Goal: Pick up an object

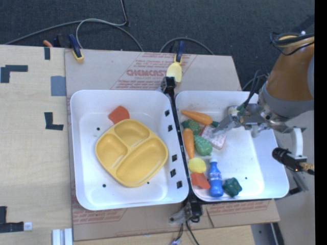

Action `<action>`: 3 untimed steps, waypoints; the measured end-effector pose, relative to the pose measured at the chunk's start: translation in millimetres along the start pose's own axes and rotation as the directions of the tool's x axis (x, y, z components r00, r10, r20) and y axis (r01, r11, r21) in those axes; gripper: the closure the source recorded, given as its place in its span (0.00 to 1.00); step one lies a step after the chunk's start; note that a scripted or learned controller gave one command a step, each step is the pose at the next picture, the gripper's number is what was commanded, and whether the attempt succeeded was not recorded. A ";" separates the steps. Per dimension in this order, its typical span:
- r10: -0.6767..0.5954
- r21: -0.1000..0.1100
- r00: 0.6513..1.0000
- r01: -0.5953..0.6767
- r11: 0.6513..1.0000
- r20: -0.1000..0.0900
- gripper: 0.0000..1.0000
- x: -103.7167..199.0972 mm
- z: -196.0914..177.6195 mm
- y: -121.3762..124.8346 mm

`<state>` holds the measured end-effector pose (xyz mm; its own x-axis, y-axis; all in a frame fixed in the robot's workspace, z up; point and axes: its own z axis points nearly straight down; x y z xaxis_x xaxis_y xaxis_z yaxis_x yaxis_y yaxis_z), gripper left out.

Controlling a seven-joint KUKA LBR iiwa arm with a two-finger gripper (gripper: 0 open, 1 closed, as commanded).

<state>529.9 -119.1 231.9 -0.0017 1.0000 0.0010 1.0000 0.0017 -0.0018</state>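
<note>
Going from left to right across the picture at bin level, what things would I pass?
Orange block → yellow divided plate → upright carrot → green toy → claw → grey and orange arm.

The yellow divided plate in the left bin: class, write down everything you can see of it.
The yellow divided plate looks like moulded plastic, roughly square with rounded corners, split by raised ridges into three compartments, all bare. It lies flat, turned at an angle, near the middle of the left bin. A small orange piece sits at its upper left edge; whether they touch, I cannot tell. Nothing else is near it.
</note>
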 end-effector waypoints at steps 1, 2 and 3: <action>0.001 0.004 1.000 -0.001 1.000 0.000 0.00 -22.4 135.4 66.6; 0.005 -0.009 1.000 -0.004 1.000 0.012 0.00 -0.9 143.3 99.8; 0.006 0.000 1.000 -0.006 1.000 0.020 0.00 12.8 145.9 137.1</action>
<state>666.7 -106.0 85.8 0.0039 0.9998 -0.0194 1.0000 -0.0039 -0.0014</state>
